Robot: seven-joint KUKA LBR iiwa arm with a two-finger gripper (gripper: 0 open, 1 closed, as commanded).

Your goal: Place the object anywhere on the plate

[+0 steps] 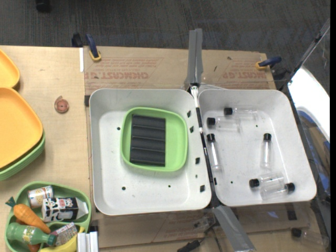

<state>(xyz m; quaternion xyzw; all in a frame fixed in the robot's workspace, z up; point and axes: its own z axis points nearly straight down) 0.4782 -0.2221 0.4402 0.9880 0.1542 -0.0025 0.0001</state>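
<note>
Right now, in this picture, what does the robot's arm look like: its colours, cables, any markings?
This picture lets me settle very little. On the right side, where the arm reaches in, there is a pale white-and-blue shape just beyond the right bin. Whether it belongs to the arm I cannot tell, and I can make out no cables or markings on it.

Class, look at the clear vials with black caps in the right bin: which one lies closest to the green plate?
The long vial along the right bin's left wall, beside the divider; the others lie farther right of the green plate.
</note>
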